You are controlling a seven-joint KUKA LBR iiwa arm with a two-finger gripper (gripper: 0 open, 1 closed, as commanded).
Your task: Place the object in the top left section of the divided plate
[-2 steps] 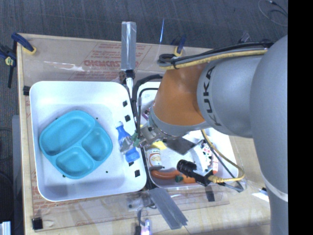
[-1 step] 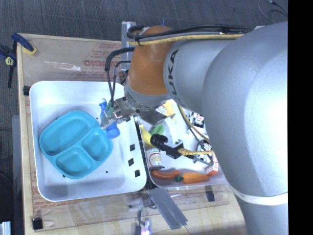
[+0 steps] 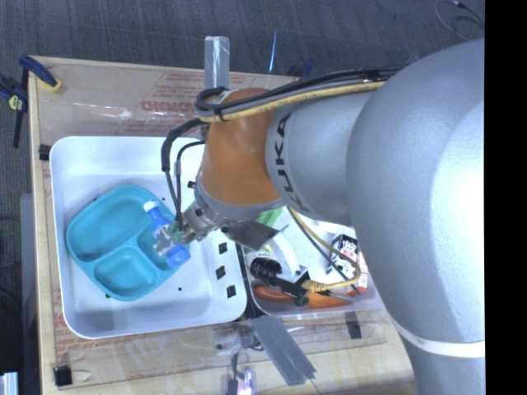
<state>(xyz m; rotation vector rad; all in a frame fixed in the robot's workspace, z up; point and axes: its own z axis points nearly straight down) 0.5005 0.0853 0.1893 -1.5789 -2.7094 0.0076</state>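
The pincer (image 3: 171,239), clamped on a blue object (image 3: 167,241), should release squarely over the plate (image 3: 105,235) section beneath it.

Pincer (image 3: 171,239) over blue divided plate (image 3: 111,241) (left bin (image 3: 99,319)).

You have two white bins here: the left bin (image 3: 90,303) in the frame's lower left and the right bin (image 3: 272,307) at lower centre. One blue divided plate (image 3: 111,241) shows, with three sections. One grey arm (image 3: 370,171) carries one gripper (image 3: 174,235).
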